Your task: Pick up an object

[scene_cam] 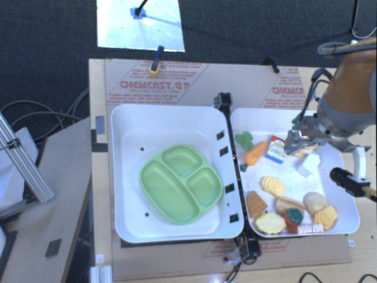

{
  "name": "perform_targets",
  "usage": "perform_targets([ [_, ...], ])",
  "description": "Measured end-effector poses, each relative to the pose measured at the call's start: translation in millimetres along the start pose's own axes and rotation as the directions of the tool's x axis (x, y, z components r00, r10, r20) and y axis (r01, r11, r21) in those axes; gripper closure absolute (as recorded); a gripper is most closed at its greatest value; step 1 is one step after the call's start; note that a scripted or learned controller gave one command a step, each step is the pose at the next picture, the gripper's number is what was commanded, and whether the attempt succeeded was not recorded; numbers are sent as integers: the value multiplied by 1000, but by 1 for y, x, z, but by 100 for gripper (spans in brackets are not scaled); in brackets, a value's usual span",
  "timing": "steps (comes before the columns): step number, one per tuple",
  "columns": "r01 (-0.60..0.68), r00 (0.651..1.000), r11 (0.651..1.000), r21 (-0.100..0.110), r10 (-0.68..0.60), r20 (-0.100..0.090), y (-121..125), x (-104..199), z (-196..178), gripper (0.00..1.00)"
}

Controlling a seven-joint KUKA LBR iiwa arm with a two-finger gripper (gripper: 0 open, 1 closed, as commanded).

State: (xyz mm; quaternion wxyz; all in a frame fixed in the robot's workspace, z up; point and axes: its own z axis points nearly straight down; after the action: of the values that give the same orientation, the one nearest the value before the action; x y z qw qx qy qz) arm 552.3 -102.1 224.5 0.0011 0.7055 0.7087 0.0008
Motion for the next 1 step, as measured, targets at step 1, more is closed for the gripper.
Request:
perform_targets([
  [1, 5, 1000, 1000, -3, -5, -1, 54, 35, 3, 100],
])
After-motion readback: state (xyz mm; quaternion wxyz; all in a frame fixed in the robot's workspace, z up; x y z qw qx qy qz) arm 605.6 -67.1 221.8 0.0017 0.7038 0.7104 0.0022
